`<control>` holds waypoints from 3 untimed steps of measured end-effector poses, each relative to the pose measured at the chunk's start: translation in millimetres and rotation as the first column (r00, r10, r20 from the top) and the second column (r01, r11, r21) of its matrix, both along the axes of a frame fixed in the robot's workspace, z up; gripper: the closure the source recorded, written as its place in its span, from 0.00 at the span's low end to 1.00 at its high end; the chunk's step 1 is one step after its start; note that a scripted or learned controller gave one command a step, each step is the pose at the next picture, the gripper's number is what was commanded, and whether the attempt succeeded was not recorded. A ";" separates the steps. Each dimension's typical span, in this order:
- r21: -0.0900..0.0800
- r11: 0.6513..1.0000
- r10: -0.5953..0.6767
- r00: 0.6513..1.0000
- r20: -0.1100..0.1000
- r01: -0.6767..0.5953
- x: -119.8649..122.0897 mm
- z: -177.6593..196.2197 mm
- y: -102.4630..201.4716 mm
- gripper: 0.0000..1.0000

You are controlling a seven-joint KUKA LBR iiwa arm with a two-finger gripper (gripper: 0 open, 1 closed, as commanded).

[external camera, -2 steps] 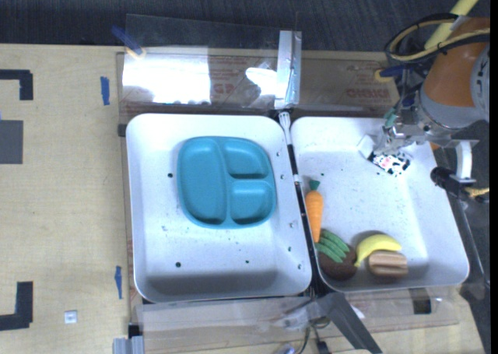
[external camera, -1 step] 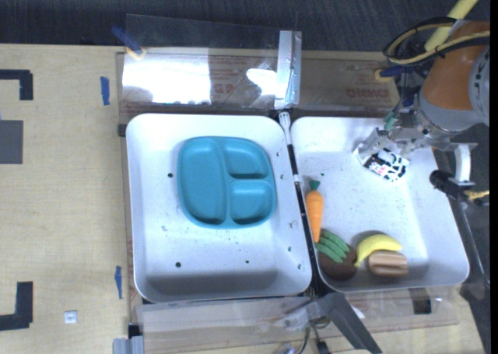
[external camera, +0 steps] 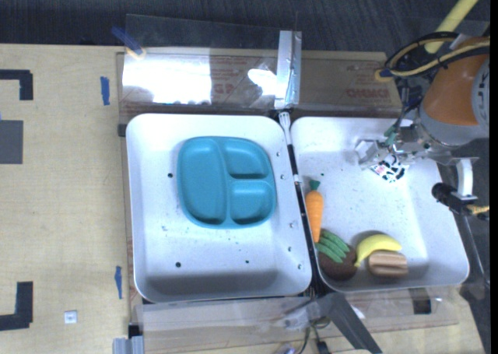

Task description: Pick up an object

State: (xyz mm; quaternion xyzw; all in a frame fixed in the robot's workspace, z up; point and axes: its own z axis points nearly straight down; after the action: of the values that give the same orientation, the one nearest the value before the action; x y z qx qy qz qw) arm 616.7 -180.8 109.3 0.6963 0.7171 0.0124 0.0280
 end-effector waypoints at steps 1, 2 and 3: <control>0.014 0.997 -0.072 0.997 -0.003 0.072 4.2 -0.9 -4.9 0.00; 0.013 0.993 -0.117 0.993 -0.001 0.117 -8.7 -0.4 -5.9 0.00; 0.010 0.994 -0.108 0.994 -0.017 0.108 5.5 -1.7 -6.5 0.00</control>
State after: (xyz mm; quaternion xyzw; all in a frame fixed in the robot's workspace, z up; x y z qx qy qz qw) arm 622.1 -187.3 107.6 0.7343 0.6785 0.0091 0.0191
